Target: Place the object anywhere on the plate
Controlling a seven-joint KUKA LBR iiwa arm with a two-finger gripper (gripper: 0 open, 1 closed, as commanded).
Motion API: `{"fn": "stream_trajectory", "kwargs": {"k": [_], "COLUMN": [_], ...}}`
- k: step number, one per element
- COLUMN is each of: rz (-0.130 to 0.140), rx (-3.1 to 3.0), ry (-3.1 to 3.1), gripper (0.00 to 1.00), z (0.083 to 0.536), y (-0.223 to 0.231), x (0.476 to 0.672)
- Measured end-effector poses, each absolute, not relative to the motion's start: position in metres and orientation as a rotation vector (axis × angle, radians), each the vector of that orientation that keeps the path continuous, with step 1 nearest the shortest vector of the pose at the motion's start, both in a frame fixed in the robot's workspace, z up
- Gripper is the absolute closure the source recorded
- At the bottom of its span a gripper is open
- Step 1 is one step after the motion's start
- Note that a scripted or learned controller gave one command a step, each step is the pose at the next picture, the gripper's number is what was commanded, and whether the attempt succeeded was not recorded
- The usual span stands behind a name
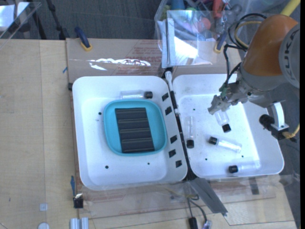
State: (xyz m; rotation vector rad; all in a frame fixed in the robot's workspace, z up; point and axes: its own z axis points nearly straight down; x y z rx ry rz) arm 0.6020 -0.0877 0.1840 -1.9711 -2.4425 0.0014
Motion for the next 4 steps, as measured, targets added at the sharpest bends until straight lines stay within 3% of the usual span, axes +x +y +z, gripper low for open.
{"fn": "stream_trajectory", "kwargs": {"k": [2,3,4], "rz": [0.003,0.003,-0.002], "rx": [-1.806,-1.808,-1.754], "ry": [-2.566,-2.565,-2.607], "gripper": [1.0,0.0,0.0], "z": [0.184,0.184,0.212], "y": [0.058,0.058,0.049], "x": [0.565,0.565,0.602]}}
